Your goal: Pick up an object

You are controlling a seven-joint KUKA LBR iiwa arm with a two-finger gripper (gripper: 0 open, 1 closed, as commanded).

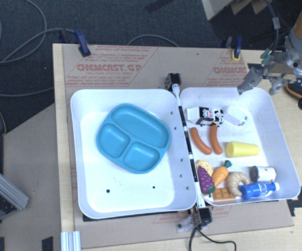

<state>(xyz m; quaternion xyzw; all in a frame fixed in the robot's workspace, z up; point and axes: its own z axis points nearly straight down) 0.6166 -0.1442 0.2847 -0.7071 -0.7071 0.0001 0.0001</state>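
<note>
The right bin (281, 140) holds several toy items: two orange sausages (199, 140), a yellow block (241, 149), a black-and-white toy (209, 115), a white piece (235, 115), corn (204, 167), purple grapes (206, 181), a carrot (220, 175), a croissant (237, 181), a white cylinder (264, 172) and a blue bottle (259, 190). My gripper (259, 87) hangs over the bin's far right corner, above and right of the white piece. Its fingers are spread open with nothing between them.
The left bin (88, 182) carries a blue divided plate (134, 137). Blue clamps (81, 42) grip the board's far edge. Cables run across the dark floor at the upper left.
</note>
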